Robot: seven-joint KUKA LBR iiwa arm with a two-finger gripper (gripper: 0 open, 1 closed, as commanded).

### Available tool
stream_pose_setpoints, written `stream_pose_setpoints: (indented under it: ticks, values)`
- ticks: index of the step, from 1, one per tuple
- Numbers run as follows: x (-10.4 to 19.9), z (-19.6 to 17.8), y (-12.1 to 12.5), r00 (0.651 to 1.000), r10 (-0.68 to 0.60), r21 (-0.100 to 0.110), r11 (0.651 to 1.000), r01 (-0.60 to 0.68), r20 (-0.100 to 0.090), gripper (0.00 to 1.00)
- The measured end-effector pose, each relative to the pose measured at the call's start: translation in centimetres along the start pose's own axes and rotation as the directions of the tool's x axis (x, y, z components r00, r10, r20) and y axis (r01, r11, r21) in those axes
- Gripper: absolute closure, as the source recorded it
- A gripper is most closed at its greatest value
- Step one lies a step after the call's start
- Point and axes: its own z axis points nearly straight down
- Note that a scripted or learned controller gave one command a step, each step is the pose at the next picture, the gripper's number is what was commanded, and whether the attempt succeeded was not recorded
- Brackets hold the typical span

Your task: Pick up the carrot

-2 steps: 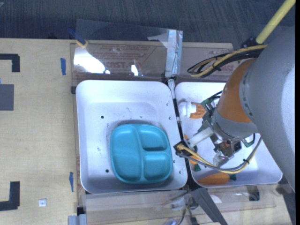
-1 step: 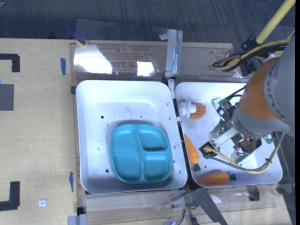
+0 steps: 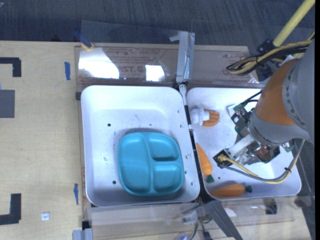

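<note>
A blue plate sits in the left bin. In the right bin, one carrot lies along the left wall, a second carrot by the near wall. Both look light, hard and slippery; grab the fat middle. The pincer hangs nearby; open or closed, I cannot tell.

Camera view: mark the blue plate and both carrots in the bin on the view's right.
blue plate (image 3: pixel 137 159): camera view, on the floor of its large compartment.
upper carrot (image 3: pixel 203 162): camera view, on the middle of its orange body.
lower carrot (image 3: pixel 229 190): camera view, on the middle of its orange body.
</note>
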Motion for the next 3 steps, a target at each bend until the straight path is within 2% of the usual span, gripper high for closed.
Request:
stream_pose_setpoints:
  ticks: [1,2,3]
  values:
    - [2.8,0.7,-5.9,0.997,0.08,-0.002,0.997,-0.08,-0.007,1.0]
    - [2.4,-6.8,-5.0,0.977,-0.214,-0.011,0.977,0.214,-0.009,1.0]
    - [5.2,0.7,-8.3,0.991,-0.135,-0.005,0.991,0.135,-0.005,1.0]
